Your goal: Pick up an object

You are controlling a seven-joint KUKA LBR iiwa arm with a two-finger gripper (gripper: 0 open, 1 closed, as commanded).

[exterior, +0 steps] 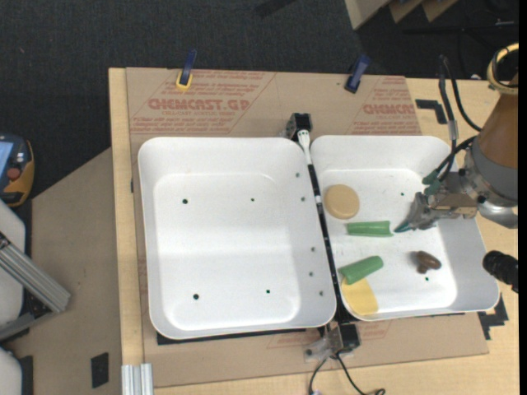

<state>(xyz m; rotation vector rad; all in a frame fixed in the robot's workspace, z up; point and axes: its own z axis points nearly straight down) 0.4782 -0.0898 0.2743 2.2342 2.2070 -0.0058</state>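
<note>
The gripper (417, 218) hangs low at the right bin's (395, 151) right side, its fingers' spread impossible to tell, just beside a green stick (368, 230) near the bin's middle.

One fixed camera looks down at a slant from above the surface (247, 97), taking in both white bins (165, 245) side by side.

Red "CHEMCAST G.P" print on the brown board (206, 97) behind the left bin (152, 220), partial repeat behind the right bin (461, 295)
</note>
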